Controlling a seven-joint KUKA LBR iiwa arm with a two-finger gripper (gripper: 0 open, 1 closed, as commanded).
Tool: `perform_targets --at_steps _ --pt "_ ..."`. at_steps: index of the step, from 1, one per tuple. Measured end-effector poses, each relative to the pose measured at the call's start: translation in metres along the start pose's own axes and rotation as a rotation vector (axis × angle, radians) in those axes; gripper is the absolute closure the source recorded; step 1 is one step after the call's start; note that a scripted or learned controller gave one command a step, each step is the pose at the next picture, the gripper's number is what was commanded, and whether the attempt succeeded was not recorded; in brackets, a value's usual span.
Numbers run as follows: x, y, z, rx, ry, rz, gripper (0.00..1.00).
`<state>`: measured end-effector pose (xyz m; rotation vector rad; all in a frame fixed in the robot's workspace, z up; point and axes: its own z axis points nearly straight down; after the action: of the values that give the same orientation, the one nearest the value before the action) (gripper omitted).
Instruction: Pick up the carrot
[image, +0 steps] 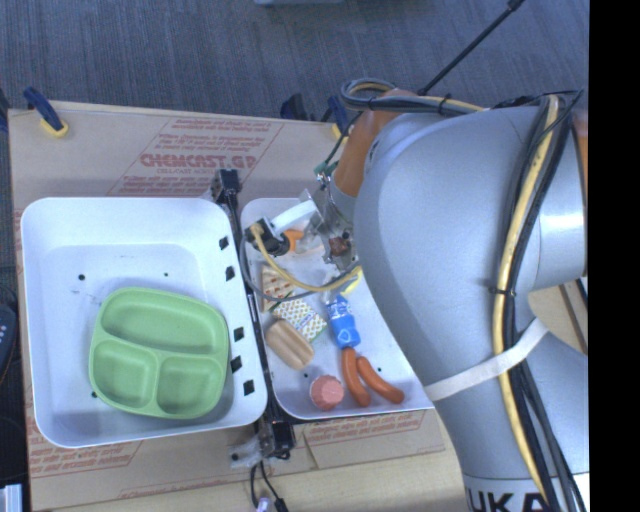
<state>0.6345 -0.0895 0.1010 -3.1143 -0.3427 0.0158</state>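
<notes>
The carrot (293, 238), a small orange toy lying just left of the jaws (327, 236) at the right bin's (400, 372) far end, looks light, stiff and slick, best pinched across its middle, though I can't tell how the jaws stand.

The grey arm (450, 290) covers the right bin's (300, 405) far side and is cut off at the bottom edge. The gripper (330, 235) is too cluttered to read. An orange piece (293, 238) beside it is too small to identify.
</notes>
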Motion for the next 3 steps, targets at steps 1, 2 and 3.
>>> perform_targets --at_steps 1,2,3 --pt "-0.039 -0.06 -0.09 -0.005 0.004 -0.157 0.0" --pt "-0.018 0.006 0.011 -0.006 0.001 -0.256 0.0" --pt "-0.017 0.002 0.01 -0.006 0.006 -0.009 0.0"
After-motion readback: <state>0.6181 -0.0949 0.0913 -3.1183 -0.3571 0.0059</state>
